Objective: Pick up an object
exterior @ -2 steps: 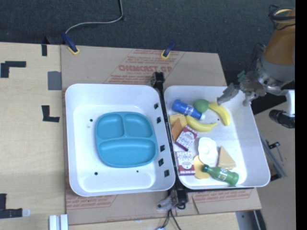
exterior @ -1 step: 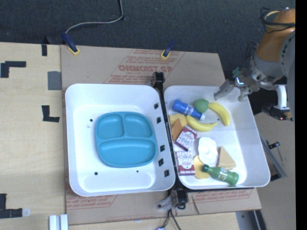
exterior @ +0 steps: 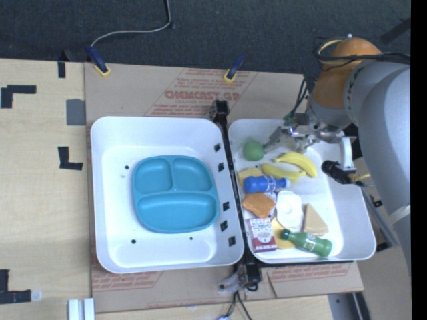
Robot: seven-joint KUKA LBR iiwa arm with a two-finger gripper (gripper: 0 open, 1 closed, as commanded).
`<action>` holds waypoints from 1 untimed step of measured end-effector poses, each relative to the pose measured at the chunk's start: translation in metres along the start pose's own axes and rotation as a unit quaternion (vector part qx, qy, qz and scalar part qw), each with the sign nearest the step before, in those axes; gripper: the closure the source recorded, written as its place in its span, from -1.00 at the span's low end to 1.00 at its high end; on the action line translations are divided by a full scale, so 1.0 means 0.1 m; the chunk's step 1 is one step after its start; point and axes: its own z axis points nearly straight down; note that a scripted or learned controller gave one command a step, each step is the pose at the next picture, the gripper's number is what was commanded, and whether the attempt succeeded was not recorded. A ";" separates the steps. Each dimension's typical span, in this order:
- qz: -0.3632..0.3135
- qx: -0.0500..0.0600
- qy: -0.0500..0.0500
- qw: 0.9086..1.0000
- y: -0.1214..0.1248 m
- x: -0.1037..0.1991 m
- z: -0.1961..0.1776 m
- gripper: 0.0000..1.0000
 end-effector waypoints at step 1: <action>0.002 0.002 0.000 1.000 -0.72 -0.47 -0.06 -1.00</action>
